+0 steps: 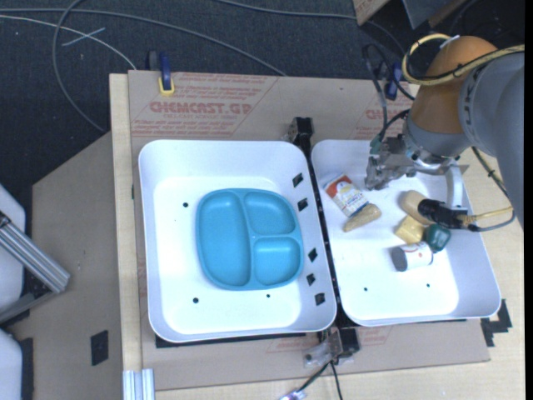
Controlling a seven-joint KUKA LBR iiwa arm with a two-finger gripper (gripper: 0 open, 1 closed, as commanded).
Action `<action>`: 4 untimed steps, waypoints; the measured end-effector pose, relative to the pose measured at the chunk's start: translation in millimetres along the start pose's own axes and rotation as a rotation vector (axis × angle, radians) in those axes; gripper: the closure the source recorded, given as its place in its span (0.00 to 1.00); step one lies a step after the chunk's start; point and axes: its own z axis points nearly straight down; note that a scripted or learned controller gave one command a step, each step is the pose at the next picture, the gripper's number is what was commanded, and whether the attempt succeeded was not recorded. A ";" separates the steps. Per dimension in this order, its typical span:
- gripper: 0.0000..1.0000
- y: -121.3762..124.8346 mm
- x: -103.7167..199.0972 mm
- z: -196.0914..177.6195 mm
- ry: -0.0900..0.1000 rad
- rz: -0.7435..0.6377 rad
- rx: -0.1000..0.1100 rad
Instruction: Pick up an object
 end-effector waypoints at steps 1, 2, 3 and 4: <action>1.00 8.4 -4.1 -63.0 -0.003 0.000 0.003; 1.00 1.5 0.4 -115.7 -0.002 -0.001 0.005; 1.00 3.3 0.6 -154.6 -0.003 -0.001 0.006; 1.00 -14.2 57.7 -157.3 0.002 -0.005 0.014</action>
